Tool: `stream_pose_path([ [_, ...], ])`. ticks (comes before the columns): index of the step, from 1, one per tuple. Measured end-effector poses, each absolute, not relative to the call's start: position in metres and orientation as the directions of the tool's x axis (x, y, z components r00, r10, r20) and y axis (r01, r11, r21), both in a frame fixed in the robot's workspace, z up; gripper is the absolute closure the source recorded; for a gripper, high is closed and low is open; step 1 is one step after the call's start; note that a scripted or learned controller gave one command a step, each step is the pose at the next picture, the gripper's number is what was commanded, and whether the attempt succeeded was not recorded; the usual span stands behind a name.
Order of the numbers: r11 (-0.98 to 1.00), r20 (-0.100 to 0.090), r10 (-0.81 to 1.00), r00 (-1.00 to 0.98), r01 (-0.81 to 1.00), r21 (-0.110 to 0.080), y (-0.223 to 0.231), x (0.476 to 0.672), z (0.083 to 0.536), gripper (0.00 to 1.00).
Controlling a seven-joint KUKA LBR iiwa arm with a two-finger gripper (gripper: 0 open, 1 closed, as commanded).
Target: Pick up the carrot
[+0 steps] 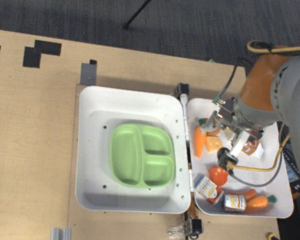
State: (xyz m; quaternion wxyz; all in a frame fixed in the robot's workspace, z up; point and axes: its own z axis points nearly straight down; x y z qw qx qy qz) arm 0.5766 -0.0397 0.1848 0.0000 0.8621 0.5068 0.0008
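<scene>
While gripper (228, 130) is hovering, finger state untellable, carrot (199, 141) is lying just left: you're likely gripping light, stiff, slippery taper; take mid-body.

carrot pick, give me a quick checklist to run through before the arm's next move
1. Target located: ok. One carrot lies near the right bin's left wall; a second carrot lies at its near edge.
2. Gripper over the right bin: ok, just right of the first carrot.
3. Carrot between the fingers: not ok, none seen there.
4. Finger state: cannot tell, wrist hides it.
5. Clutter beside target: not ok, a cheese wedge touches the first carrot.
6. Green divided plate away from the pick: ok, in the left bin.
</scene>
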Motion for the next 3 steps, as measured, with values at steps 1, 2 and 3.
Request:
stream_pose_path([
  [1,-0.487,0.001,0.873,0.487,0.873,0.001,-0.04,0.576,0.185,0.0],
  [2,-0.487,0.001,0.873,0.487,0.873,0.001,-0.04,0.576,0.185,0.0],
  [3,-0.71,0.001,0.704,0.71,0.704,0.0,-0.085,0.583,0.086,0.0],
])
